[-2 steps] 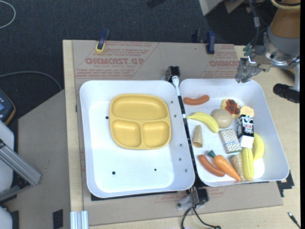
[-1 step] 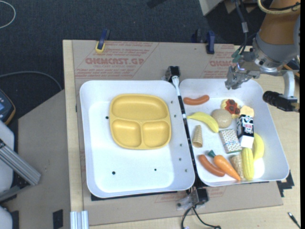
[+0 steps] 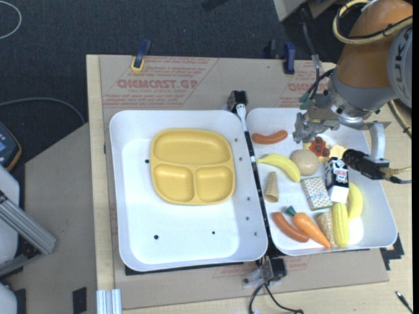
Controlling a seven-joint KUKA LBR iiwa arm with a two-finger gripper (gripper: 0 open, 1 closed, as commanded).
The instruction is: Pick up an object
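Note:
My gripper (image 3: 309, 131) hangs over the back of the right bin (image 3: 386, 224), its grey body hiding what lies directly under it. Just left of it lies an orange-red sausage (image 3: 270, 137). A small red piece (image 3: 320, 148) and a beige round potato (image 3: 304, 161) sit right below it. Further forward are a yellow banana (image 3: 280, 165), a tan cone (image 3: 271, 187), a checkered cracker (image 3: 316, 192), a black-and-white item (image 3: 338, 174), two carrots (image 3: 300, 227) and a corn cob (image 3: 340, 224). I see nothing held in the gripper.
The left bin (image 3: 131, 195) holds a yellow divided plate (image 3: 193, 165). A black divider with clamps (image 3: 249, 156) runs between the bins. A black cable fitting (image 3: 365, 163) juts over the right bin's right side. Blue and yellow clamps (image 3: 139, 57) stand at the bench's back edge.

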